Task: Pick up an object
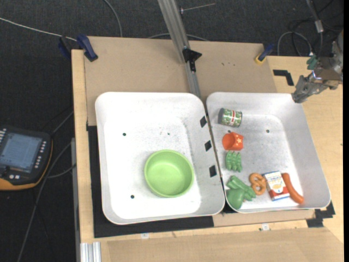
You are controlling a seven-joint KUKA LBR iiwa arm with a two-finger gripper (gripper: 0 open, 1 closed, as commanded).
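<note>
Two shallow white bins sit side by side on the tabletop [163, 64], and the left bin [109, 124] carries a lone green bowl [169, 172] toward its near side. The right bin [305, 146] holds the pickable things, crowded along its left and near edges: a small can with a green label [230, 117] lying on its side, its writing too small to read; an orange-red toy [233, 141] just below it; a green ridged piece [233, 160]; a larger green toy [238, 191] at the near-left corner; a pretzel [257, 182]; a small printed carton [276, 185], its print unreadable; and an orange carrot-like stick [293, 188] touching the carton's right side. The bin's far-right floor lies bare. The gripper [301, 94] hangs above the far-right rim, well apart from every item; whether the jaws are released or clenched cannot be told. A metal post [175, 26] rises between the bins, and a handheld pendant [22, 156] lies off the tabletop at left.
</note>
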